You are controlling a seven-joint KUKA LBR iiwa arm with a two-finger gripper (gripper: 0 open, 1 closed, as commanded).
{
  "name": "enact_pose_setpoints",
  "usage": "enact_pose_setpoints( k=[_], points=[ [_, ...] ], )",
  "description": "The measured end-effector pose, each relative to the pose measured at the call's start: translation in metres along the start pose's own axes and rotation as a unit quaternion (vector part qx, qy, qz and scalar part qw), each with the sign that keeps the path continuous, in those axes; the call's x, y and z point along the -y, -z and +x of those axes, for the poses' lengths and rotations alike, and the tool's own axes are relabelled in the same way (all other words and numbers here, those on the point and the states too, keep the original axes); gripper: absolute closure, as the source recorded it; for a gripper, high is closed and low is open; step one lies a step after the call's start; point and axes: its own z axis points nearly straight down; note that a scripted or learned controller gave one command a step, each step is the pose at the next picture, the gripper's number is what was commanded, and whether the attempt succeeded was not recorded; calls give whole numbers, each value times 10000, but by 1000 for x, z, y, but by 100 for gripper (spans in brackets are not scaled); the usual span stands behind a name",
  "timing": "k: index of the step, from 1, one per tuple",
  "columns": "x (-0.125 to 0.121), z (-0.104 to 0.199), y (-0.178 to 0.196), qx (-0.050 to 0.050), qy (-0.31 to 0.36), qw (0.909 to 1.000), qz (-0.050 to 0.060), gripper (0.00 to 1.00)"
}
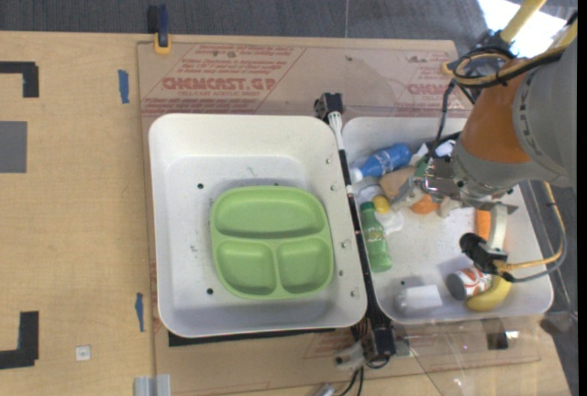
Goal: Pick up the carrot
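The gripper (429,187) is hanging low over the middle of the right bin (537,293), with the arm reaching in from the table's right edge; whether it is open or closed cannot be told, since the wrist is hiding it. What is looking most like the carrot (483,223) is lying just to the gripper's right, toward the bin's right wall; it is showing as a smooth orange stub with its long axis running from far edge to near edge. A smaller orange bit (422,206) is sitting right at the gripper's near side, touching or almost so, and it could be the carrot instead. A glossy blue bottle (383,158) and a green bottle (373,236) are lying along the bin's left wall; a curved yellow banana (492,295) is resting in the near-right corner.
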Motion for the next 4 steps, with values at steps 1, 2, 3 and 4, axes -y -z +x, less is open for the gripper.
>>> enact_pose_setpoints(
  k=[1, 2, 3, 4],
  points=[
    [-40, -41, -2, 8, -1420, 9899, 37, 0],
    [-5, -73, -1, -88, -1137, 9935, 78, 0],
    [-6, -79, 12, -15, -1132, 9936, 31, 100],
    [31, -91, 2, -8, 1174, 9931, -11, 100]
  ],
)
